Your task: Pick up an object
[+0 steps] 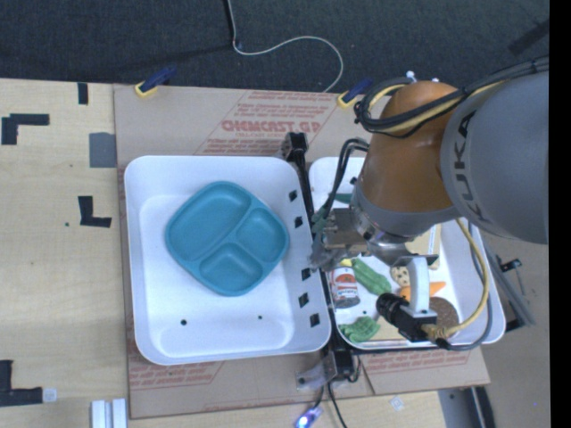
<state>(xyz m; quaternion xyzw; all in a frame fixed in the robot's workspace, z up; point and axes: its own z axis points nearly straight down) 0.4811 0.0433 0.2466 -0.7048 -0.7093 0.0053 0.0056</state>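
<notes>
Arm blocks rt bin; blue plate left; pincer state unclear.

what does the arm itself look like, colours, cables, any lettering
The arm is bulky and rounded: a grey outer link bearing dark KUKA lettering, then a glossy orange band above the wrist. Black and yellow cables loop over the orange part, and another yellow cable curves down along the right side. The end effector is a cluster of grey metal and black parts.
</notes>
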